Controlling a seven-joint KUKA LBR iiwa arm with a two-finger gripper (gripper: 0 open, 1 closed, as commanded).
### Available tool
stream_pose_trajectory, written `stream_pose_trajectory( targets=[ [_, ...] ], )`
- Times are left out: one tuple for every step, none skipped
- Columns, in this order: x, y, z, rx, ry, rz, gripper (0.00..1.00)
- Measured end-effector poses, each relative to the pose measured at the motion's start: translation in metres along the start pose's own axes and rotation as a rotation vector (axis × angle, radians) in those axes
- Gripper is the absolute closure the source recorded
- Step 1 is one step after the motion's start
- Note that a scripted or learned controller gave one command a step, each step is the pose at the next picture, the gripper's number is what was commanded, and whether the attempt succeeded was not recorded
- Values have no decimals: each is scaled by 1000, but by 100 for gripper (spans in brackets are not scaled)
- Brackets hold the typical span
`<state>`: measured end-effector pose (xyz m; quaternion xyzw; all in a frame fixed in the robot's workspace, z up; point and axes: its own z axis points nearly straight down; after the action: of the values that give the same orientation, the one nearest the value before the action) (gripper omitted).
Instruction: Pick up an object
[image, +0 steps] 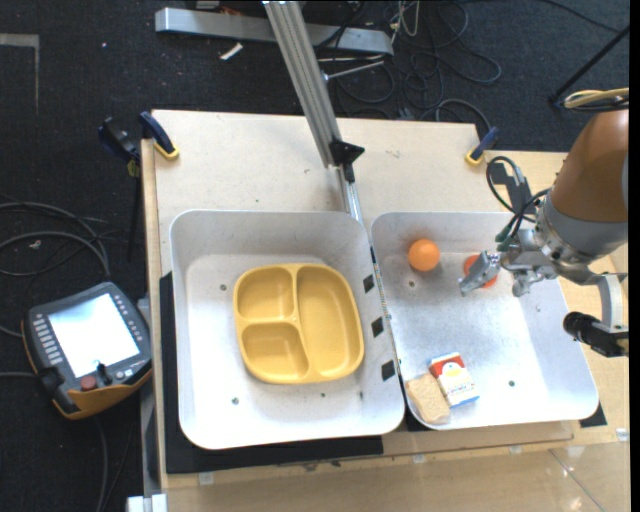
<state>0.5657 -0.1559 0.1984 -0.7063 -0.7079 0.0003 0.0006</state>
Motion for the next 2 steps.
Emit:
stream_pose_trajectory(
  targets=[
    [0, 0, 0, -1, 0, 1, 0],
    [-2, 3, 63, 4, 0, 3, 0]
  ],
)
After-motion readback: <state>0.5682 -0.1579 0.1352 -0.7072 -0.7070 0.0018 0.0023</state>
